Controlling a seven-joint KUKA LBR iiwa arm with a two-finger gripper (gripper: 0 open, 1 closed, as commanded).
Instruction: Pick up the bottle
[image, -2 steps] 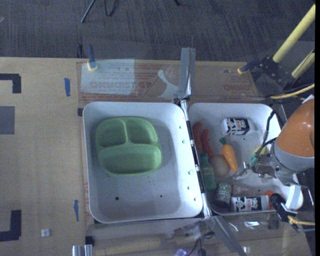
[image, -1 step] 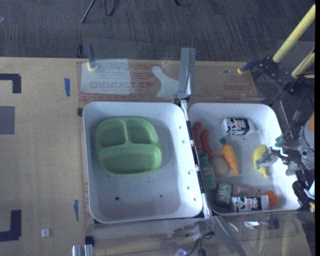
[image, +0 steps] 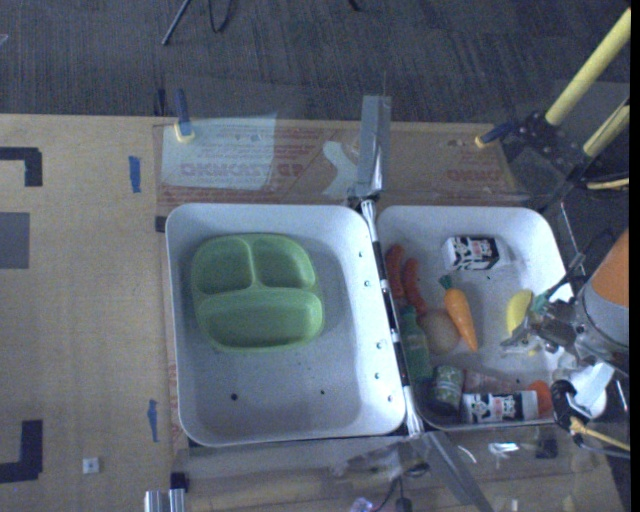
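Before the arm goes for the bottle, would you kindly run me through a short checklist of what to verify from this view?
1. Bottle located: ok. The green bottle lies in the right bin, along its left wall.
2. Space around the bottle: not ok. A potato and a small jar crowd its right side.
3. Tool position: not ok. The tool sits at the bin's right edge, apart from the bottle.
4. Path across: cannot tell. A carrot and a yellow piece lie between.
5. Tool free of load: cannot tell.
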